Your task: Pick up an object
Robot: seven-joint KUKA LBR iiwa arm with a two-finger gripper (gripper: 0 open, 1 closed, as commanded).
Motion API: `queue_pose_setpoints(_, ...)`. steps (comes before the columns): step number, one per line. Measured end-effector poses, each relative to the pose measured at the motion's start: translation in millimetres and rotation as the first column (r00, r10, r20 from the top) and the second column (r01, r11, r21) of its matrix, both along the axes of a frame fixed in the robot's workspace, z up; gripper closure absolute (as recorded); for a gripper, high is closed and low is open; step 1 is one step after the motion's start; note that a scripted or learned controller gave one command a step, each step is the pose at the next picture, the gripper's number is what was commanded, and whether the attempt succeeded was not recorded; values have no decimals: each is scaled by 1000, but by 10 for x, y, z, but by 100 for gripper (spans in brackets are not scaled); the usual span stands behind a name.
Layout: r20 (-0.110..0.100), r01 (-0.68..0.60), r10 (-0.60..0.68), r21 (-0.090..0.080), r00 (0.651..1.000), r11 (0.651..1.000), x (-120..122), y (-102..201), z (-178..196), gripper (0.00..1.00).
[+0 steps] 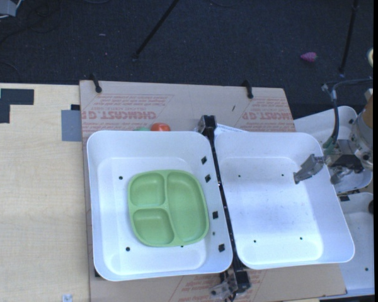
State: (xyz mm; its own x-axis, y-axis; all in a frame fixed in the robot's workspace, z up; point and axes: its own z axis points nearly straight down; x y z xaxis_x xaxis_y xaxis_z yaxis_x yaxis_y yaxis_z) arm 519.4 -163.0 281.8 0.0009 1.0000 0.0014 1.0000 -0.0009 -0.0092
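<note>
The green divided plate (168,207) lies flat on the floor of the left bin (107,150), apart from every wall. The right bin (271,250) adjoins the left bin along a black clamp strip (217,194). The gripper (321,168) sits over the right bin's far right wall, well apart from the plate, fingers spread wide, nothing between them. A small orange object (160,128) rests on the cardboard just beyond the left bin's rear rim.
</note>
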Motion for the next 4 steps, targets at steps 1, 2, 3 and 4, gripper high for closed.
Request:
queue_pose_setpoints(1, 8, -1, 1, -2, 1000, 1000, 14, -2, 38, 0)
queue_pose_setpoints(2, 0, -1, 1, 1, 1000, 1000, -8, 48, -601, 0)
queue_pose_setpoints(3, 0, 0, 0, 1, 1000, 1000, -101, 5, -1098, 0)
queue_pose_setpoints(4, 0, 0, 0, 2, 1000, 1000, -210, -26, -1659, 0)
